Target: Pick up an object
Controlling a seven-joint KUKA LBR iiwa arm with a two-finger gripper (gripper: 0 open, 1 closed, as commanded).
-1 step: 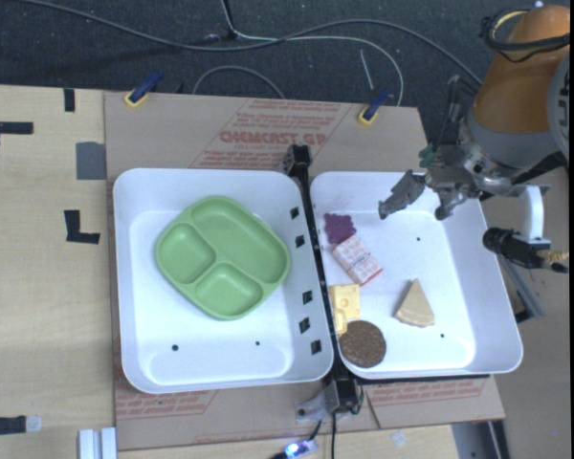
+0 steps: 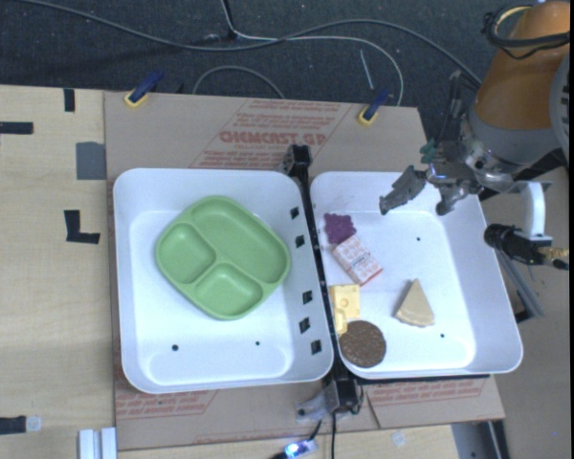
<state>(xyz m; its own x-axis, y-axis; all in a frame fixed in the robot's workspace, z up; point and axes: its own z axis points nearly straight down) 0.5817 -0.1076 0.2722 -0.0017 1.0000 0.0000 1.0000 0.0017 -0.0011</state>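
My gripper (image 2: 424, 199) hangs over the far edge of the right bin (image 2: 478, 285), its two dark fingers spread open with nothing between them. Below and left of it lie a purple grape bunch (image 2: 339, 226) and a pink-and-white packet (image 2: 357, 259). Nearer the front sit a yellow cheese slice (image 2: 344, 305), a round brown cookie (image 2: 363, 343) and a tan wedge (image 2: 415, 304). None of them touches the gripper.
The left bin (image 2: 139, 285) holds a green divided plate (image 2: 222, 255). A black divider (image 2: 309, 256) with clips runs between the bins. The arm's orange band (image 2: 521, 65) and grey wrist stand at the right. Cables lie on the dark floor behind the bench.
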